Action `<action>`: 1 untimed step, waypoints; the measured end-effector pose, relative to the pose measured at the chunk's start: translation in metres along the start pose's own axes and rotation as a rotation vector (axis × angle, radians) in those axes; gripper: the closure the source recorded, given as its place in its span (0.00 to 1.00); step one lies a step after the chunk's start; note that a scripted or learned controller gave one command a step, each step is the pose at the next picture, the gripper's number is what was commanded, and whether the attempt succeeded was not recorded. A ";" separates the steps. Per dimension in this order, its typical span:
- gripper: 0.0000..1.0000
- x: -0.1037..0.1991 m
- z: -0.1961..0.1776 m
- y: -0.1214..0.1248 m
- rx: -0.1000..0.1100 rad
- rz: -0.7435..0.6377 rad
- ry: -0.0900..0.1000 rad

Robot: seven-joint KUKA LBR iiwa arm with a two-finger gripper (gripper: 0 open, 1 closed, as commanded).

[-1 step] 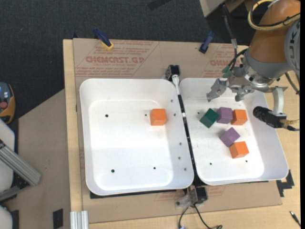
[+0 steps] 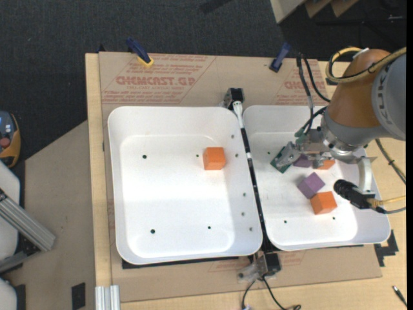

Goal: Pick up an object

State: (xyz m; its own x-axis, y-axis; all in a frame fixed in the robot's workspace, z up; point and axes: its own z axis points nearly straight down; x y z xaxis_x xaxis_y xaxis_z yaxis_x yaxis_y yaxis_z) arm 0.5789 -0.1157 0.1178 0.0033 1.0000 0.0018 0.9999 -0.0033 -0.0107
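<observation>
While our gripper (image 2: 284,159), grip unreadable, hangs near the divider, open floor surrounds the left bin's (image 2: 129,124) orange cube (image 2: 214,158).

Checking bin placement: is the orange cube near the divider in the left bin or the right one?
Left bin: the orange cube rests on its floor, left of the divider.

Two bins sit side by side on a bench (image 2: 161,76). The left bin (image 2: 129,128) holds one block (image 2: 214,158), toward three o'clock. In the right bin (image 2: 271,231), two blocks (image 2: 312,185) (image 2: 323,203) lie touching near centre, the gripper (image 2: 284,160) at their ten o'clock.
</observation>
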 end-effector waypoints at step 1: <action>0.00 -0.073 -0.008 0.049 -0.017 -0.001 -0.006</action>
State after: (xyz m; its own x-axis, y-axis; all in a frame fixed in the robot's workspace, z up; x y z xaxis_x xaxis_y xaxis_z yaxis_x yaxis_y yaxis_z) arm 0.6280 -0.1890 0.1252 0.0026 1.0000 -0.0041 1.0000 -0.0025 0.0062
